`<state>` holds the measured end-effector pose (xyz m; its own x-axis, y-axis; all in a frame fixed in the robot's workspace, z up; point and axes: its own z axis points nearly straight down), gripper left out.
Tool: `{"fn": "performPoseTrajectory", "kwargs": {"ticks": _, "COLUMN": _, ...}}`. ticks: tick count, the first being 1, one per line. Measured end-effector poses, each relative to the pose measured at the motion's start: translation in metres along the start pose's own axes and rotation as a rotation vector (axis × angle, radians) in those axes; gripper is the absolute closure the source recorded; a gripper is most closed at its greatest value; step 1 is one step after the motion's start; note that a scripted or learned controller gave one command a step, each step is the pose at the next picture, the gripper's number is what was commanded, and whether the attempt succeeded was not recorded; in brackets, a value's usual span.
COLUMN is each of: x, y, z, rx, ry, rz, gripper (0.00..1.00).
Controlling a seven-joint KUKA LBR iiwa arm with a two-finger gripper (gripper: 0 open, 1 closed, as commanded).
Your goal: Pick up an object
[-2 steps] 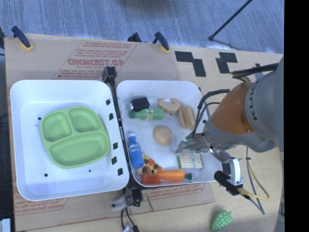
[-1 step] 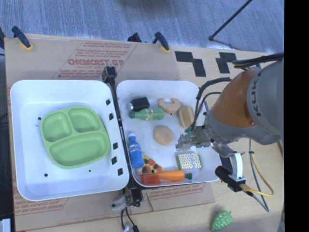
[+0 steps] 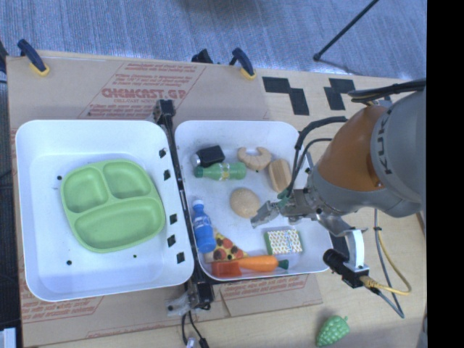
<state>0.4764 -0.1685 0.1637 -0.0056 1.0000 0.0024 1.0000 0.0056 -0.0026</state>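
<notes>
Friend: Where is your end effector right now?

Me: My end effector (image 3: 265, 214) is low in the right bin (image 3: 239, 127). It is on the right side of that bin. My grey and orange arm (image 3: 362, 158) reaches in behind it.

Friend: Is it released or clenched?

Me: I cannot tell. It is too small and dark to see. I see nothing held in it.

Friend: What is closest to it?

Me: The tan round lump (image 3: 245, 202) is just beside it, on its left. I cannot tell if they touch. A little dotted box (image 3: 283, 241) lies just below it.

Friend: What else is in that bin?

Me: A green bottle (image 3: 221, 171) lies on its side near the top, with a black thing (image 3: 210, 154) above it. A curly tan bun (image 3: 254, 156) and a long bread roll (image 3: 279, 174) sit next to them. A blue bottle (image 3: 202, 225) lies by the left wall. A carrot (image 3: 255, 264) lies along the bottom wall.

Friend: And the left bin (image 3: 29, 143)?

Me: It has a green plate (image 3: 109, 205) with three parts.

Friend: Anything on the worktop?

Me: Green toy grapes (image 3: 333, 330) lie outside the bins, well apart from my end effector.
</notes>
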Motion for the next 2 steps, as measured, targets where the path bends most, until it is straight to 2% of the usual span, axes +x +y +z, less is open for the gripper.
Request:
{"fn": "performPoseTrajectory", "kwargs": {"ticks": 1, "x": -0.033, "y": 0.002, "z": 0.069, "rx": -0.006, "ry": -0.002, "rz": -0.003, "gripper": 0.00}}
{"fn": "performPoseTrajectory", "kwargs": {"ticks": 2, "x": -0.034, "y": 0.003, "z": 0.058, "rx": -0.008, "ry": -0.004, "rz": -0.005, "gripper": 1.00}}
